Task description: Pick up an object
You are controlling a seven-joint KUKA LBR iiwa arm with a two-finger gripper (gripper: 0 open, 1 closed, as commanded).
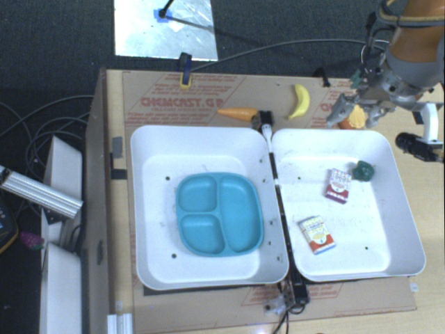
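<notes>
In the left bin (149, 186) lies a blue divided plate (220, 213), flat on the floor with its three compartments facing up. Behind the two bins, on the cardboard (208, 92), an orange carrot (237, 114) lies near the seam between them, and a yellow banana (300, 101) lies further right. The right bin (389, 235) holds three things, well apart from each other: a small orange-and-white box (317, 234) toward the front, a red-and-white box (338, 186) in the middle, and a dark green round object (363, 170) near the back right. My arm (416, 33) comes in from the upper right, orange band above the grey wrist, bent down over the back rim of the right bin. My gripper (354, 115) sits just behind that rim, outside the bin, with its fingers (339, 110) set apart on either side of a yellow-orange object (357, 117). I cannot tell whether they are pinching it.
</notes>
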